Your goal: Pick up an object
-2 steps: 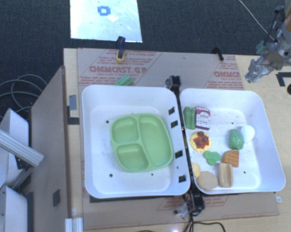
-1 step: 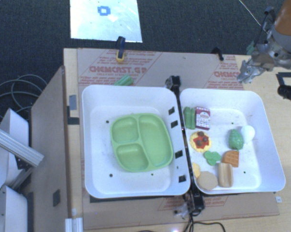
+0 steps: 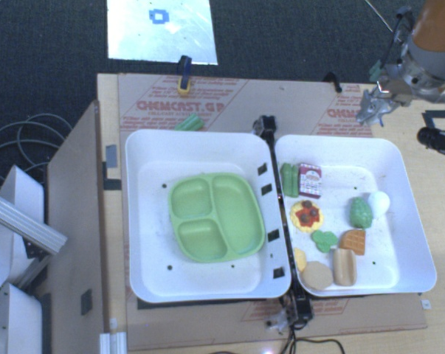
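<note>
Now, from where I stand, running left to right across the frame:

Left bin: the left bin [image 3: 145, 153] holds a green divided tray [image 3: 216, 217], three compartments, lying flat near its middle, nothing in it.

Divider: the two bins meet along a dark seam with clips at centre frame.

Right bin, left side: the right bin [image 3: 399, 161] carries the toy food. A green pickle-like piece [image 3: 289, 179] stands just beside a small red-and-white carton [image 3: 310, 180]; below them lie a yellow pizza slice [image 3: 306, 215] and a green leafy bit [image 3: 325, 239].

Right bin, lower part: a tan round piece [image 3: 316, 275] touches a hot dog bun [image 3: 345, 266], with an orange wedge [image 3: 353, 241] just above.

Right bin, right side: a green lumpy vegetable [image 3: 360, 212] touches a white egg [image 3: 378, 202].

Claw: the gripper [image 3: 372, 113] hangs at upper right, above the bench beyond the right bin's far rim; it carries nothing, and the tips read as slightly apart, though they are small and blurred.

Task state: my judgement is that no object is picked yet; the claw is well apart from every candidate.

Risk, crowding: the pieces sit close, many touching, so a descent on one may nudge a neighbour or pinch two at once.

Risk, shape: the egg and the rounded vegetable would likely squirt out of a two-finger pinch if taken off-centre.

Risk, rim: coming in low from the far side, the claw could clip the bin wall.
</note>
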You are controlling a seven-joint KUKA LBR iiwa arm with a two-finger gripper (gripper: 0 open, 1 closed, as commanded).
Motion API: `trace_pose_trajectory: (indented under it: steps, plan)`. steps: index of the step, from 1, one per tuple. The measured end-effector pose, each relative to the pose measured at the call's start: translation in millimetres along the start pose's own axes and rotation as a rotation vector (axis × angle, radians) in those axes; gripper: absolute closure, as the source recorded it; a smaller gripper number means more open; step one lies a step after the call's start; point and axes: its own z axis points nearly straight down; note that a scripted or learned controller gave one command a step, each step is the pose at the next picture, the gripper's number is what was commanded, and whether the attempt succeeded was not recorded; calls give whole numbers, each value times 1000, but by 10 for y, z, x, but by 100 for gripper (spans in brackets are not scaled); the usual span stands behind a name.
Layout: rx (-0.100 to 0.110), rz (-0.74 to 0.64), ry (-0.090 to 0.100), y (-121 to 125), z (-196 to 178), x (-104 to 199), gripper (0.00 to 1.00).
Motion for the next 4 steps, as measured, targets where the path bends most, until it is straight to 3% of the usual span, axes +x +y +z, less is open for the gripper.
trace_pose_trajectory:
  steps: [2, 3, 4]
  plan:
    - [-3, 5, -2, -2, -277, -475, 100]
    - [1, 3, 0, -5, -3, -437, 100]
    - [1, 1, 0, -2, 104, -208, 100]
